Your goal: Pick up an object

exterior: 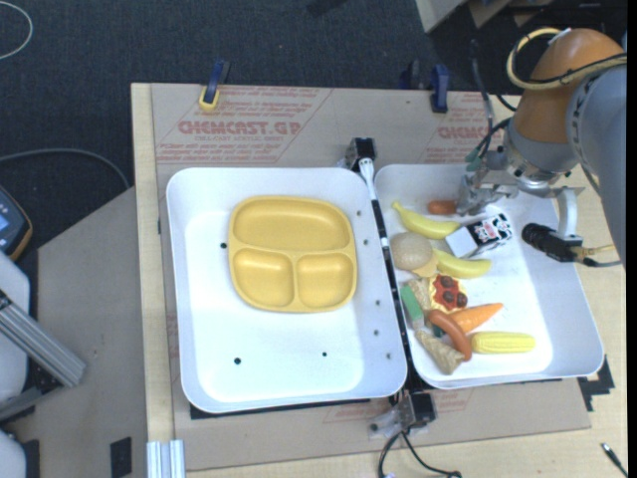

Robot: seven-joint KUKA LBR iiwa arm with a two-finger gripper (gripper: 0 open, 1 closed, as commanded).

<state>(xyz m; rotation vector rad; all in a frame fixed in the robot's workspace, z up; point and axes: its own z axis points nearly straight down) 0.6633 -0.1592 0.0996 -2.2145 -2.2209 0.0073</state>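
Note:
The right bin (pixel 567 297) holds a pile of toy food. A yellow banana (pixel 423 221) lies near its far left, with a small orange-red piece (pixel 443 207) just behind it. A white box with black cow-like marks (pixel 482 234) rests beside a second banana (pixel 464 265). Closer to the front are a tan bun (pixel 411 252), a pizza slice (pixel 448 292), a carrot (pixel 468 319), a corn cob (pixel 503 343) and a green piece (pixel 413 307). My gripper (pixel 477 195) hangs over the far part of this bin, just behind the cow-marked box and to the right of the orange-red piece.
The left bin (pixel 199 297) carries a yellow divided plate (pixel 294 252). A black divider rail (pixel 383 257) runs between the two bins. The right side of the right bin shows bare white floor.

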